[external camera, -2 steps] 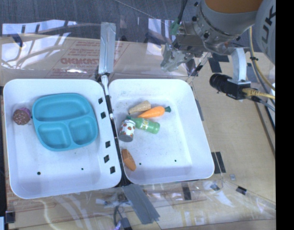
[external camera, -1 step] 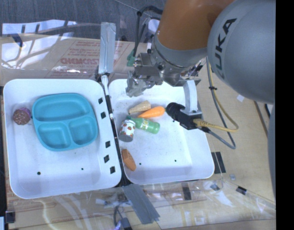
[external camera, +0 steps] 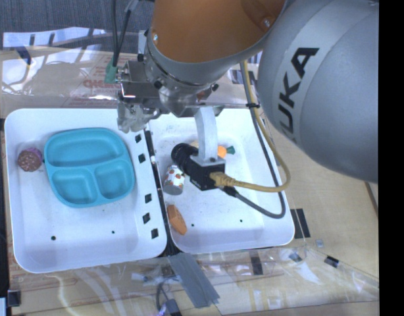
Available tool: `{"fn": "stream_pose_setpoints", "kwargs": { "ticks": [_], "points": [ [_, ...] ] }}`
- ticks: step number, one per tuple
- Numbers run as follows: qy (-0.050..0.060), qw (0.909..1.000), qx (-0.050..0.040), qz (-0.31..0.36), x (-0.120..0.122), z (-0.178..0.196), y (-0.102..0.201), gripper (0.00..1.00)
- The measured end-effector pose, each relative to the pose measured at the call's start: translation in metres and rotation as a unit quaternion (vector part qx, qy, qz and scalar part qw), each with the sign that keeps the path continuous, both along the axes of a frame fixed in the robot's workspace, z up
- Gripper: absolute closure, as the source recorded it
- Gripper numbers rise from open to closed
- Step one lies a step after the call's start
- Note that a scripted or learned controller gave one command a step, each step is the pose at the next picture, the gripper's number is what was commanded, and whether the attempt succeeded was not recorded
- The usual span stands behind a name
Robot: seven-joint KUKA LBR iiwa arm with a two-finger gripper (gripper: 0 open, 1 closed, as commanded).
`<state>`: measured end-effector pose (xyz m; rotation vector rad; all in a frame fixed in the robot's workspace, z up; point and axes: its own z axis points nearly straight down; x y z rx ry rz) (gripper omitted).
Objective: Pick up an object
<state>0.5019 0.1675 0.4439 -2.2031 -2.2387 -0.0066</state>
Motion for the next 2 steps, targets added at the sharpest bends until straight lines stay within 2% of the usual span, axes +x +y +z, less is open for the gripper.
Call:
{"fn": "stream_pose_setpoints", "kwargs": {
  "ticks": [1,2],
  "points": [
    [0.002,1.0,-0.0017,-0.006,-0.022,-0.001,-0.107,1.0],
    [0.002,1.0,-0.0009,-0.001,-0.027,-0.003,0.014,1.0]
  ]
}}
